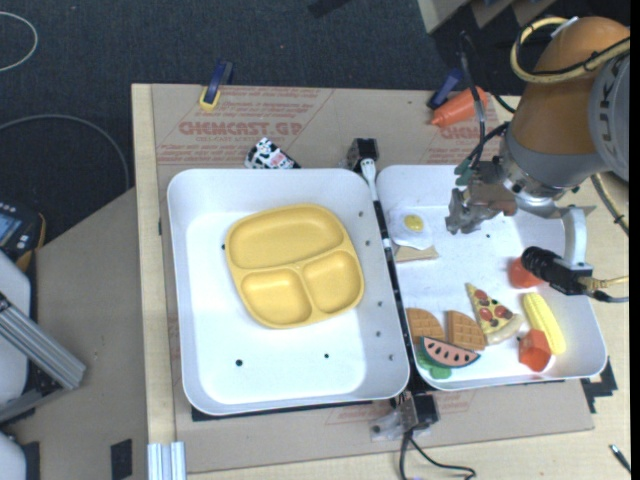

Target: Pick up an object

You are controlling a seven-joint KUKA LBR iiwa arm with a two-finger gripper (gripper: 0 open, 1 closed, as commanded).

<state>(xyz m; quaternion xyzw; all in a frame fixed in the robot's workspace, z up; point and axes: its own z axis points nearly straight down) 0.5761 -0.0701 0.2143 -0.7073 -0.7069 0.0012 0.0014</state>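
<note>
My gripper (468, 214) hangs over the far part of the right bin (497, 183), just right of a toy fried egg (411, 224). A tan flat piece (416, 254) lies below the egg. Toward the bin's near side lie a pizza slice (492, 311), two waffle-like pieces (445, 327) and a watermelon slice (446, 353). A yellow corn cob (544, 321) and a red piece (535, 350) rest at the near right. Another red piece (521, 271) lies by the right wall. I see nothing held in the gripper.
The left bin (200, 298) holds a yellow divided plate (293, 264). Beyond the bins, an orange toy (456, 110), a black-and-white object (268, 155) and a blue-yellow clamp (213, 87) lie on the bench. Bare white floor shows in the middle of the right bin.
</note>
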